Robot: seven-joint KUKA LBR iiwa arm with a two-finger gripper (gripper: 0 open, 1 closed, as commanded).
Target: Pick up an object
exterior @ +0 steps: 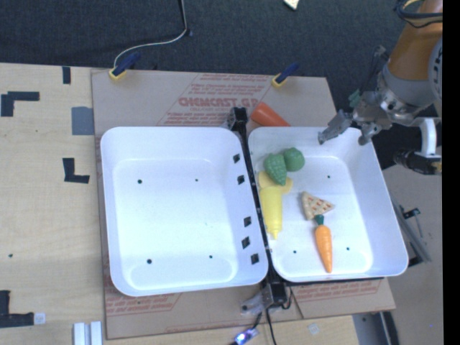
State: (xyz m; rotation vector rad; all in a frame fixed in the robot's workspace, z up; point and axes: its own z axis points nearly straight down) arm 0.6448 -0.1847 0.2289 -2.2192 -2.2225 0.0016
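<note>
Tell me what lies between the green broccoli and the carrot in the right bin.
In the camera view, the wedge-shaped pizza slice lies between the broccoli and the carrot, just above the carrot's leafy top. The yellow corn lies off to the left.

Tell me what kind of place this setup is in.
Probably a robotics lab test bench: two white bins clamped on a cardboard sheet, toy food such as a carrot, and a robot arm's gripper above the right bin.

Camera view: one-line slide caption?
Gripper open above the right bin's far rim; toy carrot, corn, broccoli and pizza slice lie inside.
</note>
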